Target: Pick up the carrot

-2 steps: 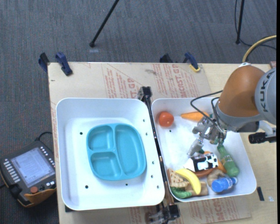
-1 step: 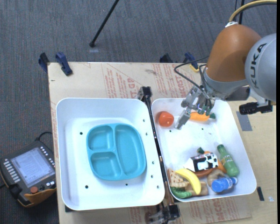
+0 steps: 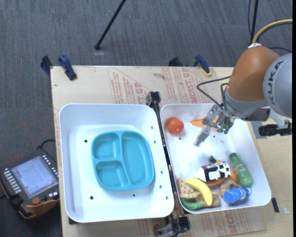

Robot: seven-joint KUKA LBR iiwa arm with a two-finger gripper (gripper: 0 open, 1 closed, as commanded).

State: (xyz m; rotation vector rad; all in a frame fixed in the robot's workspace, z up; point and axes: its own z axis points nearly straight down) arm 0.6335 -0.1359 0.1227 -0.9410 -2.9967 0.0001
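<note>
The jaws (image 3: 210,128) hang low inside the right bin (image 3: 251,147), reaching in from the right on the grey arm (image 3: 281,90) with its orange band (image 3: 251,73). One dark finger (image 3: 201,138) slants down and to the left toward the bin floor; whether the jaws are apart or together cannot be told from this angle, and nothing is plainly seen between them.

Just beside the jaws, on their upper left, an orange tip that looks like the carrot (image 3: 198,123) pokes out, lying flat on the bin floor with its other end hidden under the wrist. Whether the metal touches it cannot be told. Further left of the jaws sits a round red-orange tomato (image 3: 175,126), close to the bin's left wall and apart from the carrot.

Below the jaws, well apart from them, a heap of toys fills the bin's near corner: a black-and-white carton (image 3: 217,172), a green bottle (image 3: 241,170) to its right, a blue bottle (image 3: 235,195) lower down, a yellow banana (image 3: 200,190) and a green pod-like piece (image 3: 191,204) at the near edge.

Far to the left of the jaws, across the divide, the left bin (image 3: 73,132) carries a blue divided plate (image 3: 123,160). Both bins rest on the brown surface (image 3: 118,80), with blue clamps (image 3: 67,66) along its far edge. Beyond the surface's left side, on the floor, lies a pendant controller (image 3: 29,181).
</note>
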